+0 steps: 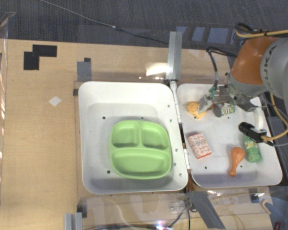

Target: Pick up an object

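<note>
Bench (38, 152): pale wood-grain top bearing two shallow white bins with rounded corners.

Left bin (89, 128): holds one glossy lime-green plastic tray (140, 149), rounded-rectangular, moulded into three compartments.

Right bin (216, 164), candidate objects:
- yellow lumpy toy (194, 109), rear left;
- green-and-white can-shaped item (226, 110), rear centre, just beside the pincer;
- pink speckled box (199, 145), flat and rectangular, lying askew near the left wall;
- orange toy drumstick (236, 160), smooth, bulbous at the top and tapering toward the front;
- small green piece (253, 153), by the right wall.

Pincer (215, 101): metal, low over the rear of the right bin between the yellow toy and the can-shaped item. How far it is open, and whether it holds anything, cannot be told.
</note>
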Action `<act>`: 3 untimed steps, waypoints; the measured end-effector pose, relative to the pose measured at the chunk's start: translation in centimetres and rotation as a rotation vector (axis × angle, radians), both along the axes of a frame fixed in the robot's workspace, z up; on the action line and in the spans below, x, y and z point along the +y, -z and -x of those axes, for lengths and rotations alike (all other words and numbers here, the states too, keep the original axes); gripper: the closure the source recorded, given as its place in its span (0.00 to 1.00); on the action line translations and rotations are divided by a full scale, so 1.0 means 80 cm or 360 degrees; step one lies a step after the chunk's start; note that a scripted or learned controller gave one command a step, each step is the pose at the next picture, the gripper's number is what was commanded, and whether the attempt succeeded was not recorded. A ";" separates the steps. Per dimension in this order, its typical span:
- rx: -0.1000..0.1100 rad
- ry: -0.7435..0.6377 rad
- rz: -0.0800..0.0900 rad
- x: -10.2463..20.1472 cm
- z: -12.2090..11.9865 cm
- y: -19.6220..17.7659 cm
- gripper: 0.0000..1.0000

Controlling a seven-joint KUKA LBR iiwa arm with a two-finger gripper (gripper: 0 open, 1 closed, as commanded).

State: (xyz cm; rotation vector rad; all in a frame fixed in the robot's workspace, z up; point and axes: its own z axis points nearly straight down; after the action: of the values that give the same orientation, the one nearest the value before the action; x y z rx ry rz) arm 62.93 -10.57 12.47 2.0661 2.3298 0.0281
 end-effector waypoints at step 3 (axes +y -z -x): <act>0.0040 -0.0500 0.0002 0.098 0.014 -0.078 0.00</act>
State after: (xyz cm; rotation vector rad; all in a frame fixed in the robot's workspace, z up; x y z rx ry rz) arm 61.84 -2.76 18.69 1.6880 2.6420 0.0070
